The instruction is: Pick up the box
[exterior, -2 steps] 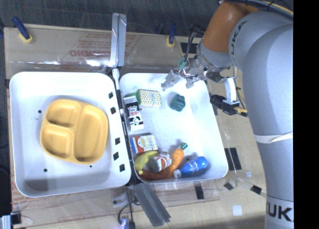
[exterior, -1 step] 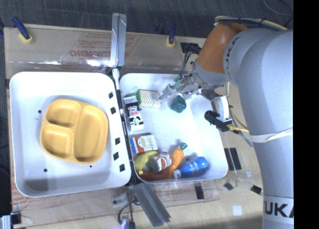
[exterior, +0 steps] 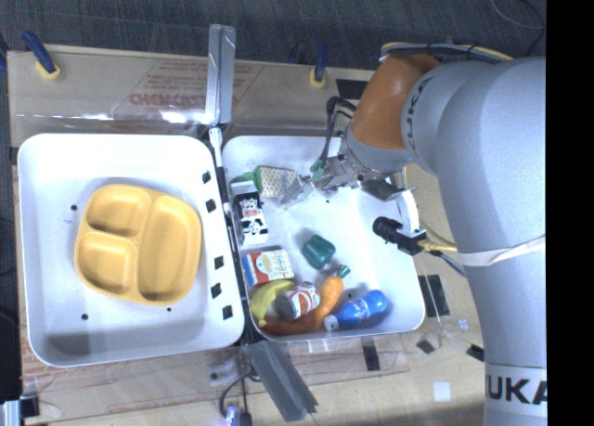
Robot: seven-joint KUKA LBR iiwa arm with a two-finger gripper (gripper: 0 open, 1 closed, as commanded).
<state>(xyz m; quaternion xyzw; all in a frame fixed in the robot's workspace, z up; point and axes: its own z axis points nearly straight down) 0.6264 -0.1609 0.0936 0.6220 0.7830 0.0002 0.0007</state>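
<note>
The arm is reaching in from the right, and its claw (exterior: 327,176) is hanging low over the far part of the right bin (exterior: 401,308). How far the claw is open I cannot tell; nothing is visibly held.

The box (exterior: 268,264), small with a red-and-white printed face, is lying flat by the bin's left wall, just far of the banana (exterior: 266,297) and left of the teal cup (exterior: 318,250). From the claw it is lying nearer and to the left, well apart. Its long axis is running roughly left to right, so I judge the claw needs to come nearer and leftward, closing across the short sides.
</note>
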